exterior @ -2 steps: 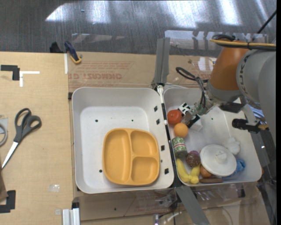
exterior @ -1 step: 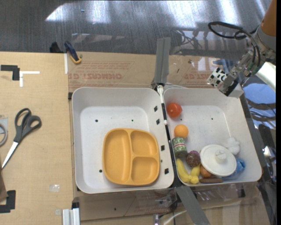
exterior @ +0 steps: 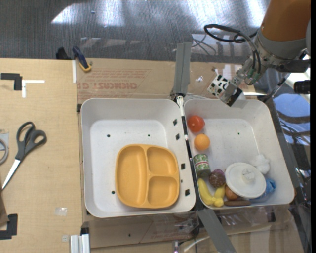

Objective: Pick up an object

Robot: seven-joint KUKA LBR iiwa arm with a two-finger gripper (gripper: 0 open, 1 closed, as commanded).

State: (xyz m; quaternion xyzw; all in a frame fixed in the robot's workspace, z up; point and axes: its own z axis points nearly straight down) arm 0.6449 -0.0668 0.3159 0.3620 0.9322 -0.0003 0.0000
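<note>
Hovering at the right bin's [exterior: 239, 132] back rim, gripper [exterior: 231, 96]; grip state can't be told. In that bin: round red tomato [exterior: 196, 123], orange [exterior: 201, 142], green can [exterior: 201, 162], banana [exterior: 207, 191], white lid [exterior: 245, 180]. Yellow divided plate [exterior: 147, 176] in left bin [exterior: 123, 123].

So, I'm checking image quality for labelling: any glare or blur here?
Camera view: pale glare patches on the dark floor at top; the yellow three-compartment plate is sharp and evenly lit; the gripper looks slightly soft.
</note>
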